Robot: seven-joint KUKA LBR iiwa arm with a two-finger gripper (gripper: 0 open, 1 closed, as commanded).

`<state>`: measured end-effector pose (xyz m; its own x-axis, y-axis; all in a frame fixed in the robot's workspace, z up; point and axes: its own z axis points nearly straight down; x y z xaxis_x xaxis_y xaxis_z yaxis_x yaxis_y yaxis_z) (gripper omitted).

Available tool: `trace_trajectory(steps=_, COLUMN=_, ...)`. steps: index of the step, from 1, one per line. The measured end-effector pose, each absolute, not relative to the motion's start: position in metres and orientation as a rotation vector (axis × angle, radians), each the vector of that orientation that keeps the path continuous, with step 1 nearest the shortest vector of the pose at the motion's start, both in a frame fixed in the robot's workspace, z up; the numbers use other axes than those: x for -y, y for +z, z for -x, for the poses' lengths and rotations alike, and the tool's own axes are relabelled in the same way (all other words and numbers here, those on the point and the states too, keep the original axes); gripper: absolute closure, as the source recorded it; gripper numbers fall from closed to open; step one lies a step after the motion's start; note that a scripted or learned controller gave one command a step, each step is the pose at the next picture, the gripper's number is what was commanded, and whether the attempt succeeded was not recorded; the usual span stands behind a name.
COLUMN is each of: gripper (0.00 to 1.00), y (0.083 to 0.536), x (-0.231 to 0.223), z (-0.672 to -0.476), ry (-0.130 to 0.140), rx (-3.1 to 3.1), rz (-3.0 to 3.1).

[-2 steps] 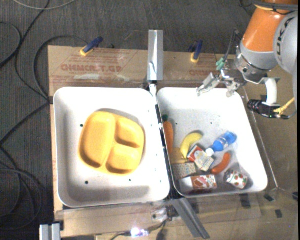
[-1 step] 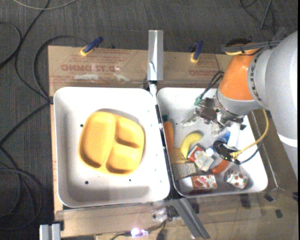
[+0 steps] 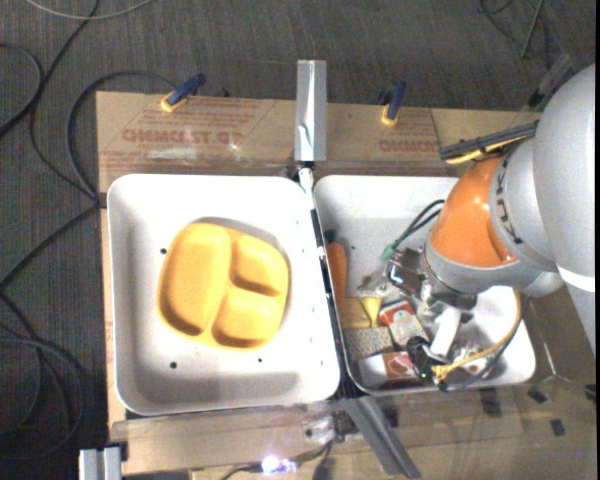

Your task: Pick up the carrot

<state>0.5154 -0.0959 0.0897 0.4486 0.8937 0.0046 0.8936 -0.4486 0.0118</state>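
My grey arm with its orange band (image 3: 470, 218) fills the frame's right side. A yellow divided plastic tray (image 3: 223, 283) sits centre-left. My gripper (image 3: 430, 343) hovers lower right; whether it's spread, I cannot tell. The orange carrot (image 3: 336, 270) lies just left of it.

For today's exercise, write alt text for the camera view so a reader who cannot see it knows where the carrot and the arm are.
The gripper of the grey and orange arm hangs low over small items in the right bin, while the carrot lies apart from it along that bin's left wall. The left bin holds a yellow divided tray.
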Motion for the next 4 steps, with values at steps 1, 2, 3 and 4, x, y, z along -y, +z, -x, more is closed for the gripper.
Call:
trace_trajectory(steps=1, gripper=0.0, y=0.09, x=0.174, z=-0.49, ry=0.023, rx=-1.521, rz=-2.752)
trace_trajectory(steps=2, gripper=0.0, y=0.09, x=0.097, z=-0.488, ry=0.014, rx=-1.535, rz=-2.727)
trace_trajectory(steps=3, gripper=0.0, y=0.089, x=0.103, z=-0.487, ry=0.012, rx=-1.723, rz=-2.617)
trace_trajectory(steps=4, gripper=0.0, y=0.088, x=0.116, z=-0.544, ry=0.005, rx=-1.344, rz=-2.837)
